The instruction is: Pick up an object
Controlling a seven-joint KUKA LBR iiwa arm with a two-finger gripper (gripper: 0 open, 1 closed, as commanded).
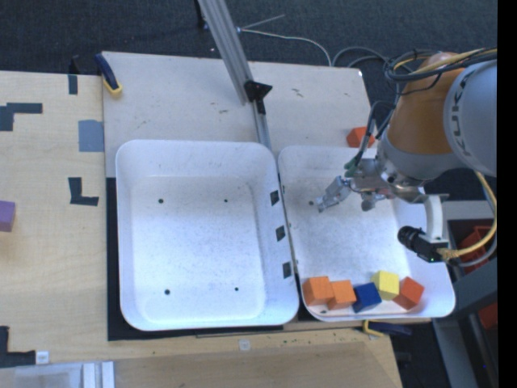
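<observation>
Along the near wall of the right bin (323,233) lie several small blocks: two orange ones (317,288) (343,294), a blue one (366,297), a yellow one (388,283) and an orange-red one (410,292). My gripper (349,200) hangs over the upper middle of that bin, well behind the blocks. Its fingers (330,197) are spread open, and nothing sits between them. The grey arm with its orange band (424,120) reaches in from the right.
The left bin (129,217) stands beside the right one. An orange block (355,137) lies on the bench behind the right bin. A purple block (6,215) sits at the far left. A slanted metal rail (230,39) rises behind the bins.
</observation>
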